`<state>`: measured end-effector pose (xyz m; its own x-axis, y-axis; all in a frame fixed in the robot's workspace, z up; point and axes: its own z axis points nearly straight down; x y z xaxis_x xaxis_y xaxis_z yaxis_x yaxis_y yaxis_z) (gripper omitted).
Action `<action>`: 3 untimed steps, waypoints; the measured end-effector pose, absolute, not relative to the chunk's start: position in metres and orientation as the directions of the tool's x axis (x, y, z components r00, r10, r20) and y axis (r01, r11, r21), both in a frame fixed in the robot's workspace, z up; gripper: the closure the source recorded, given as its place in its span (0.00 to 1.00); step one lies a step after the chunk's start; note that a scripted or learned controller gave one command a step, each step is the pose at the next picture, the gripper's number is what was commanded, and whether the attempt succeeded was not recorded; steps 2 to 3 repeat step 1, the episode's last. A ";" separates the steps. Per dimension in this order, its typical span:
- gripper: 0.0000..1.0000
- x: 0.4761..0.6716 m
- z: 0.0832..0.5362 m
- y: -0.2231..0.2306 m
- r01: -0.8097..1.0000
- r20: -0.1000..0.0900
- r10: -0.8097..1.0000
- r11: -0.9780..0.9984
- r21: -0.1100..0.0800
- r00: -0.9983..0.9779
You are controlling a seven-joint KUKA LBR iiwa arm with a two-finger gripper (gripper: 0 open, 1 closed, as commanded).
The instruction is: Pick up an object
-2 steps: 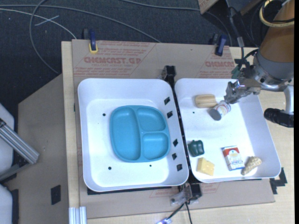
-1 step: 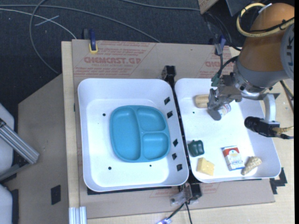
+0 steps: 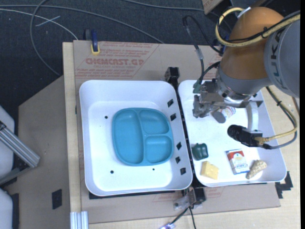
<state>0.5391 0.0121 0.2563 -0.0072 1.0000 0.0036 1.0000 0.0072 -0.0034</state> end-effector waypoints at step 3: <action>1.00 0.533 0.239 0.063 1.000 0.002 1.000 0.005 -0.005 -0.005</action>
